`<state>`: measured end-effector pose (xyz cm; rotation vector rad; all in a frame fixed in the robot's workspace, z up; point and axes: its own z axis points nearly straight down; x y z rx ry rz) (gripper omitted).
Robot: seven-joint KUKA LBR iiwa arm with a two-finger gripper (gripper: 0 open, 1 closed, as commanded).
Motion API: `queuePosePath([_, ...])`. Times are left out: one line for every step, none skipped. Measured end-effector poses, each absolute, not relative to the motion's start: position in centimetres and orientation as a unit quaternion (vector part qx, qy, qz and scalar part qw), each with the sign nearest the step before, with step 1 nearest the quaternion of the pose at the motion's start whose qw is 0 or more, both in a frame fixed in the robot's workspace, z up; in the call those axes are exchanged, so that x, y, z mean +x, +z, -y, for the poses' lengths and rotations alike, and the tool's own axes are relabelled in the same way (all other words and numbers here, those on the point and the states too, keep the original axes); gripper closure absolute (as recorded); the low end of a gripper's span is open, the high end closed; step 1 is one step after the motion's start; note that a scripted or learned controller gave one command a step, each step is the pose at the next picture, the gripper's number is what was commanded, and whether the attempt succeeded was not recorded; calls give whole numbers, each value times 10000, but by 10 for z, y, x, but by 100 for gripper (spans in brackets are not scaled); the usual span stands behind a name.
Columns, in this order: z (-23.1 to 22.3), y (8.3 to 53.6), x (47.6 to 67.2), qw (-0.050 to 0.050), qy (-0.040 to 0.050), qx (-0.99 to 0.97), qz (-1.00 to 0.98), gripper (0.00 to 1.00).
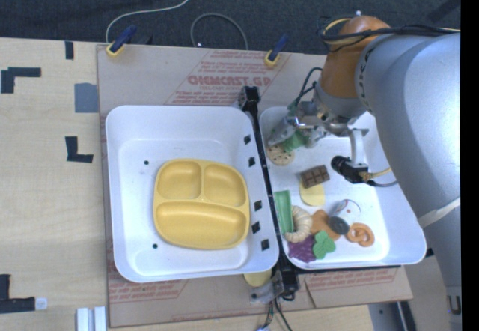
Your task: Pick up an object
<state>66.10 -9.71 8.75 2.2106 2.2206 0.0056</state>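
From my remote station, I see the grey arm (419, 112) reaching in from the right over the right-hand bin (397, 243), its orange band (348, 60) above the wrist. The gripper (288, 135) hangs low over the bin's upper left corner, just above a round speckled cookie (280, 154) with something green beside it; I cannot tell whether it is spread or pinching anything, since the metal parts blur together there. The rest of the objects lie in the same bin: a brown chocolate bar (314, 174) resting on a pale yellow piece (312, 194), a green stick (283, 210) along the left wall, a tan ridged pastry (301, 225), a purple bunch (301, 250), a green leafy piece (324, 245) and an orange pretzel (361, 234). The left-hand bin (127, 172) holds a yellow divided plate (200, 204). Both bins sit on the worktop (45, 195).
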Motion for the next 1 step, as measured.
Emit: queuePosePath([110, 86, 669, 5, 7, 7065, -7077, 0])
